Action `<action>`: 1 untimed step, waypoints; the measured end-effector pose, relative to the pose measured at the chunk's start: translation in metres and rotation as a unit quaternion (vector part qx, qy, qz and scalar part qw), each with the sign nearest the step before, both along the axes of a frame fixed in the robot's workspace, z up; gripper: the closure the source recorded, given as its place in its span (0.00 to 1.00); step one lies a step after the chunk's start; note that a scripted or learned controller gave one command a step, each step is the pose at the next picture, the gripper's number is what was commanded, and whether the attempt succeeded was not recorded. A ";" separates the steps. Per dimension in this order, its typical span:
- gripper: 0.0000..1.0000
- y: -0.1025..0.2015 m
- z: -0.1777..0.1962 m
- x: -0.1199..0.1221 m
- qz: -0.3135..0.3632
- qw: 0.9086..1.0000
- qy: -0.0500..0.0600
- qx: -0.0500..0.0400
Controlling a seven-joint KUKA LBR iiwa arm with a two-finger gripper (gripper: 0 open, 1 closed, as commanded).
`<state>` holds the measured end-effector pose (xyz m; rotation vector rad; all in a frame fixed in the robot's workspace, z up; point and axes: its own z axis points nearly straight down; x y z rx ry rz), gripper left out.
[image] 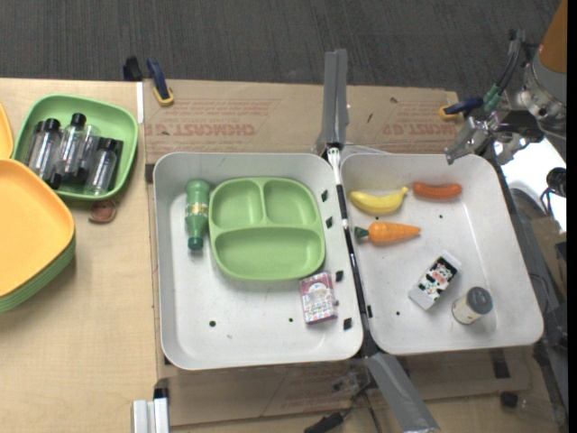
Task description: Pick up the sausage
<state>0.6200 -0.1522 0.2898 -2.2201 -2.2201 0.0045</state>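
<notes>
The sausage (437,189) lay in the right bin (518,278), near its far wall, lengthwise across the view. Just to its left sat a banana (379,200), and a carrot (388,233) lay nearer the camera, apart from both. The claw (469,141) hung above the bin's far right corner, outside the rim and not yet over the sausage; whether it was open or closed could not be told from this angle, and nothing was seen in it.

The step in hand looked like the approach. To do it well, the claw would need to move left and toward the camera until centred over the sausage's middle, turn so it closes across the narrow width rather than along the length, and descend close to the bin floor. The far wall sat close behind, so clearance there mattered. Staying off the banana end would avoid nudging it.
</notes>
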 end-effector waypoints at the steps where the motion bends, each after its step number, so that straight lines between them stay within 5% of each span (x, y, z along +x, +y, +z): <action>1: 1.00 -0.001 0.008 0.000 0.001 1.000 0.001 -0.001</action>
